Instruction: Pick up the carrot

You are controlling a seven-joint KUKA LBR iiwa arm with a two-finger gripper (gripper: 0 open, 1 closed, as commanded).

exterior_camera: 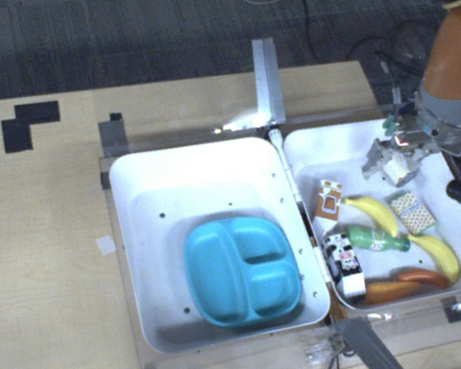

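Note:
The carrot (386,289) is a long orange piece lying flat along the front wall of the right bin (341,141), with a redder piece (421,276) right against it. My gripper (391,165) hangs over the back right part of that bin, well behind the carrot and apart from it. It looks open with nothing between its fingers. The orange-banded wrist (455,63) reaches in from the right.
Between gripper and carrot lie two bananas (373,211) (439,251), a green bottle (375,237), a patterned packet (413,212), an orange-white box (329,200) and a black-white box (345,262). A blue divided plate (243,267) sits in the left bin (152,236).

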